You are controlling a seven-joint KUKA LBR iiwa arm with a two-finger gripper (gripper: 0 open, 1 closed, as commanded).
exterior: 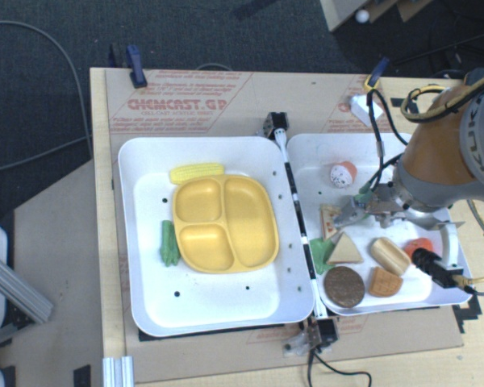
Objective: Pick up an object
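My gripper point(356, 209) is low over the middle of the right bin point(310, 153), with the grey and orange arm point(448, 156) reaching in from the right. Just under and left of it lies a small tan wedge point(331, 218). A triangular sandwich piece point(346, 250) sits just in front of it, and a bread roll point(390, 255) lies to the right of that. A white and orange ball point(341, 173) rests farther back. The arm hides part of the bin's right side.
A brown round patty point(344, 285), an orange piece point(385, 282), a red piece point(420, 247) and a green leaf point(319, 251) crowd the right bin's front. The left bin point(141, 216) holds a yellow divided plate point(224, 222), a corn cob point(197, 171) and a green pod point(170, 243).
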